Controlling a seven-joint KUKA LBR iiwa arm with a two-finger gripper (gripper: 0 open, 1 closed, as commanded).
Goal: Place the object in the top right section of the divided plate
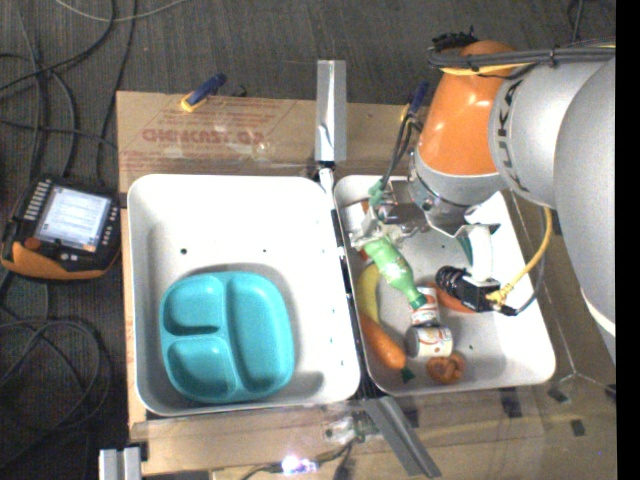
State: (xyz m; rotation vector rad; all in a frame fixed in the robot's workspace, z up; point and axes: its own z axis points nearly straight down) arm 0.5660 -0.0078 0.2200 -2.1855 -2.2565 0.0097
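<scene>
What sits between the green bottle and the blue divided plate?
In the camera view, between the green bottle and the divided plate lie a banana, a carrot and the two bins' adjoining walls.

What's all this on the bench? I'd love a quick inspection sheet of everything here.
Surface: two white bins, left bin and right bin, on a cardboard sheet.
Job's things: blue divided plate in left bin; green bottle, banana, carrot, can in right bin.
Clutter: small reddish item by the can.
Claw: over the right bin's top end, near the bottle; finger state unclear.
Cables: yellow cable on arm; black cables on floor.
Surroundings: handheld screen at left.
</scene>
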